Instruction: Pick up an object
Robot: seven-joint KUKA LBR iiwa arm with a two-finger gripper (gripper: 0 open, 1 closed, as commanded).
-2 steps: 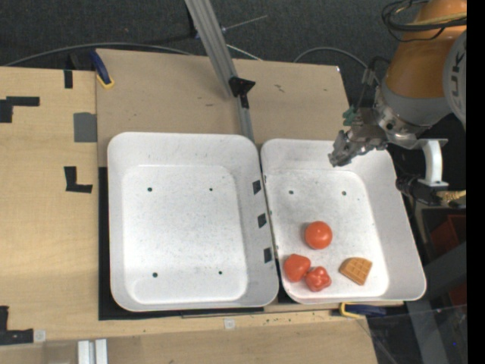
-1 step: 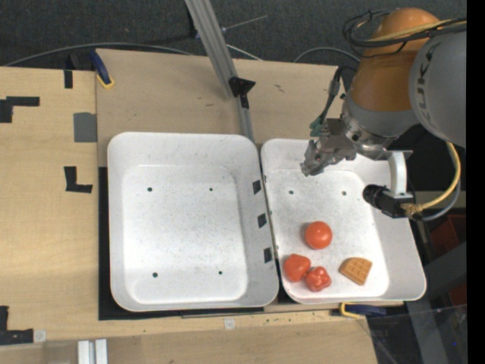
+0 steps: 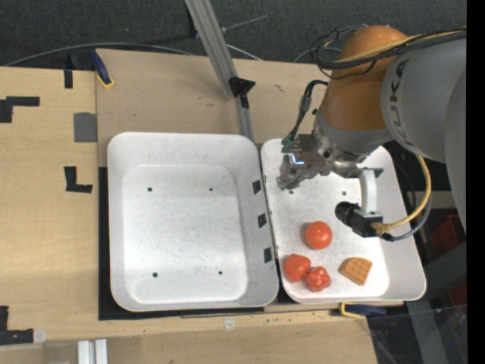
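Note:
Near the front of the right bin (image 3: 402, 279) lie an orange-red round fruit (image 3: 318, 234), two small red pieces (image 3: 296, 266) (image 3: 318, 279) side by side, and a tan waffle-like biscuit (image 3: 355, 270). My gripper (image 3: 291, 177) hangs over the far left part of that bin, well behind the fruit. I see nothing between its fingers.
The left bin (image 3: 182, 218) sits beside the right one, its rim touching at the middle. A grey metal pole (image 3: 220, 51) slants in from the top to the bins' far edge. The arm's bulk (image 3: 379, 89) covers the right bin's far right corner.

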